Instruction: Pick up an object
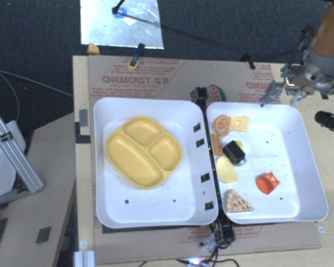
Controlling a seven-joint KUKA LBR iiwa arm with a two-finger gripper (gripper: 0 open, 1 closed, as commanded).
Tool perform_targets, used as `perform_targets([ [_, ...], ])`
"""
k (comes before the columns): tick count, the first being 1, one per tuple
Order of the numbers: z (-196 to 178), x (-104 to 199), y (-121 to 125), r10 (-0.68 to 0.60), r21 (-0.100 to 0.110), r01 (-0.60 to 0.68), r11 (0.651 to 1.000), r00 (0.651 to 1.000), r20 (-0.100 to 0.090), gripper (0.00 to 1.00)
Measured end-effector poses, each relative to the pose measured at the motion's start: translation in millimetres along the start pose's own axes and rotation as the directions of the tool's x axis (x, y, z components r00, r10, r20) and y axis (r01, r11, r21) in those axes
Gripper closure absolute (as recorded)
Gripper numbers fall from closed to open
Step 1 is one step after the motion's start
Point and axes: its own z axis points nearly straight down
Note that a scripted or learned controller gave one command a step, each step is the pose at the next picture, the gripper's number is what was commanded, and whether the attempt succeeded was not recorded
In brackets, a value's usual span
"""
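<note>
objects for picking lie in the right bin, mostly bunched along its left wall, likely where tipping or dropping left them: one pretzel and one yellow cracker by the far left corner, one black piece, one pale yellow piece, one waffle wedge at the near left corner, one red piece alone toward the middle. one yellow tray sits mid left bin. gripper hovers over the right bin's far edge, fingers spread wide, holding nothing, seemingly poised to descend.
</note>
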Motion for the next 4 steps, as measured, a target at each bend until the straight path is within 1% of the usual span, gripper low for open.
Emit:
perform_targets([
  [1,110,-10,-53,0.005,0.013,-0.005,1.000,1.000,-0.003,0.00],
  [2,162,37,-174,0.004,0.014,-0.004,1.000,1.000,-0.006,0.00],
  [3,53,96,-169,-0.007,-0.009,0.007,1.000,1.000,-0.002,0.00],
  [4,123,51,-173,0.006,0.005,-0.006,1.000,1.000,0.000,0.00],
])
